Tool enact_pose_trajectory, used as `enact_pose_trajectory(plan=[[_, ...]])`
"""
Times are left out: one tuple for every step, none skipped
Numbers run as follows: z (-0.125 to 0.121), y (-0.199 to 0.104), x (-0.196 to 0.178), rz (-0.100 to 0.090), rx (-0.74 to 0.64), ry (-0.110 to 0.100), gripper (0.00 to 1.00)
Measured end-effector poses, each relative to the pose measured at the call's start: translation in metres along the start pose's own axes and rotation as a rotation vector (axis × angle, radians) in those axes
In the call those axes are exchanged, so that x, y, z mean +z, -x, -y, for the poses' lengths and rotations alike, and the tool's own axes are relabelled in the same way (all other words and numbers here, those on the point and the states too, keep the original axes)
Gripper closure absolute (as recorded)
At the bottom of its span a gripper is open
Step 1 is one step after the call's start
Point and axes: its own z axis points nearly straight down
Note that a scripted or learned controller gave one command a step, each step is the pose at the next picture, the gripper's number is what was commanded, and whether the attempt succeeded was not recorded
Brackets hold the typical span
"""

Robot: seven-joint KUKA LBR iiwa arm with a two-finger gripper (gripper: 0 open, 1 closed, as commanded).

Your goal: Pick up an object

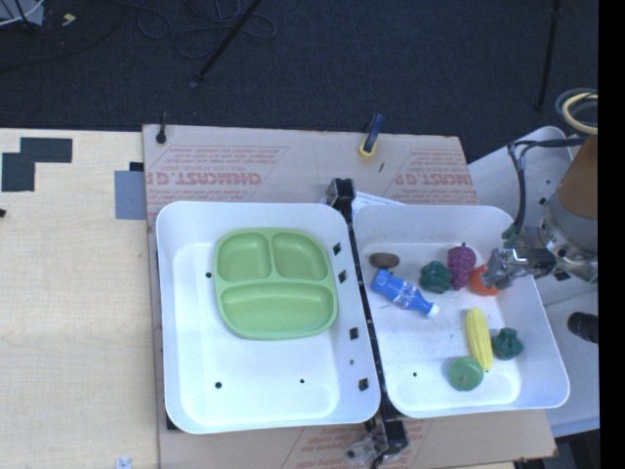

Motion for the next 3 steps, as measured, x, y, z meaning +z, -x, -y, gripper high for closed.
enact_pose_trajectory(plan=[[0.001, 0.0, -0.031, 0.0, -0.006, 0.002, 1.0], [-0.013, -0.029, -0.03, 0.002, -0.003, 0.003, 1.0], [-0.03, -0.062, -0.028, 0.001, -0.005, 0.002, 1.0]])
